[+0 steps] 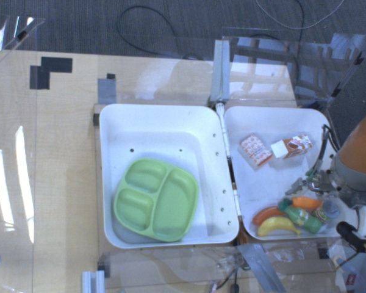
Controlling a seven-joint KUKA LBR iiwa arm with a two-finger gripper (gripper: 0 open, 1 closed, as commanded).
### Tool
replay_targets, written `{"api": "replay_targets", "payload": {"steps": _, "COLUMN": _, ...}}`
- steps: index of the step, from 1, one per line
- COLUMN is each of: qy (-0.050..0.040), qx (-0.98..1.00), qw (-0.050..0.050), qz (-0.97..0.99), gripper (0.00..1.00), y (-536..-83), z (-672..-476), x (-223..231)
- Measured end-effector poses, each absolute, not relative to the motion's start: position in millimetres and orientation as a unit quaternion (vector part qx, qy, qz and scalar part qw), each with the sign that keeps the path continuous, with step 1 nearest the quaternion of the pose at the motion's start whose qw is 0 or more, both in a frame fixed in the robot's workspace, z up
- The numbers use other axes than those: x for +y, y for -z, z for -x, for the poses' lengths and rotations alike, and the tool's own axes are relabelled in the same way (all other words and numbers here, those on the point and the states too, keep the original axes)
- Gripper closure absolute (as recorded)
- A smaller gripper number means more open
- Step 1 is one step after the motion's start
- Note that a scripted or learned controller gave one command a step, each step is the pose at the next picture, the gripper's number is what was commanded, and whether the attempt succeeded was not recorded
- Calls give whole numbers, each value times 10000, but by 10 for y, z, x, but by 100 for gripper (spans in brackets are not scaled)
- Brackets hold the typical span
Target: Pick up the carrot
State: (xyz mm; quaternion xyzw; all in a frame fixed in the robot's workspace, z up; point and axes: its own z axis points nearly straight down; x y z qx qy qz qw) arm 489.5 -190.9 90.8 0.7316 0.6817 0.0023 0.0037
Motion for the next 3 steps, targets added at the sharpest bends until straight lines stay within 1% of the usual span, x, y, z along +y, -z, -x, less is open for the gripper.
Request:
{"api": "replay_targets", "payload": {"steps": 1, "qy": -30, "qx": 7716, "qw": 77, "qz": -6360, "gripper": 0, "y": -901, "z": -4916, "x": -1815}}
{"api": "replay_targets", "payload": {"steps": 2, "qy": -13, "qx": 7564, "qw": 22, "qz": -6541, "gripper": 0, "y": -1234, "z": -4883, "x": -1790}}
{"api": "replay_targets", "payload": {"steps": 3, "qy": -16, "qx": 8144, "qw": 42, "qz": -5802, "gripper": 0, "y": -918, "z": -4896, "x": -2053}}
